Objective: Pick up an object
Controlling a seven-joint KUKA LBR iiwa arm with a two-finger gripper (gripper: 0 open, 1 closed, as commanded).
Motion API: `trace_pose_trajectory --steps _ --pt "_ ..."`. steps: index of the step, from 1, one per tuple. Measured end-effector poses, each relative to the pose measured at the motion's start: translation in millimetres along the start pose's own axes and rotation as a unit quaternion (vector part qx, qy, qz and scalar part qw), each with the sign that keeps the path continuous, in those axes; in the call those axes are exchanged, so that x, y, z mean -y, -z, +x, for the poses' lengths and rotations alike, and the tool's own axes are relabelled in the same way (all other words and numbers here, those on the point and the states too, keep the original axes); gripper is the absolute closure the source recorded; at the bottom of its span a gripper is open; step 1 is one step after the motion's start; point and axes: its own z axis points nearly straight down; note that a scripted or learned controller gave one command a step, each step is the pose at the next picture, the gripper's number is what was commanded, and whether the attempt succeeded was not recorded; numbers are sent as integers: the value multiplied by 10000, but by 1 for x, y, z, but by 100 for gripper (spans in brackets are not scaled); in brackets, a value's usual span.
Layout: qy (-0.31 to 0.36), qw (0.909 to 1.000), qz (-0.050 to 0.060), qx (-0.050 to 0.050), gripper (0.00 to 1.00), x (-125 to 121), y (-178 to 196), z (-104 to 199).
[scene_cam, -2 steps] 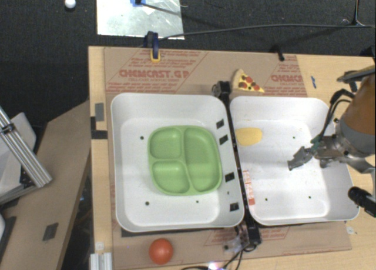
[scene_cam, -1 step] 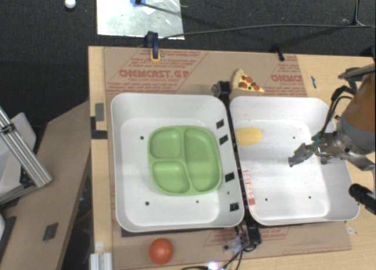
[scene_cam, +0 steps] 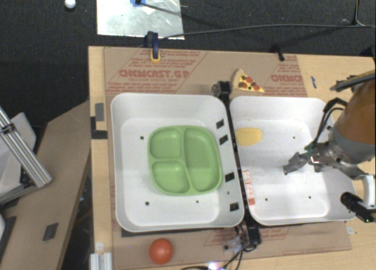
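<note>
A flat yellow object (scene_cam: 248,136) lies in the right bin (scene_cam: 276,204) near its left wall. My gripper (scene_cam: 294,165) hangs over the middle of the same bin, to the right of and a little nearer than the yellow object, apart from it. It points left from the grey and orange arm (scene_cam: 355,127). Nothing shows in its grasp. A toy pizza slice (scene_cam: 247,82) rests on the board just behind the right bin. A red ball (scene_cam: 160,250) sits on the board in front of the left bin.
A green divided plate (scene_cam: 184,160) fills the middle of the left bin (scene_cam: 126,204). Black clips line the joint between the bins. A foil sheet (scene_cam: 140,4) and a blue clamp (scene_cam: 153,42) lie behind the board. An aluminium rail (scene_cam: 20,151) stands at far left.
</note>
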Motion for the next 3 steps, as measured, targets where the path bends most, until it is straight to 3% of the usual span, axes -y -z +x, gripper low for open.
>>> trace_pose_trajectory --steps 1,2,3 --pt "0 10000 2 -4 0 0 -52 1" --pt "3 10000 -29 8 100 -2 -39 0" --pt "19 10000 -45 12 100 -6 9 8"
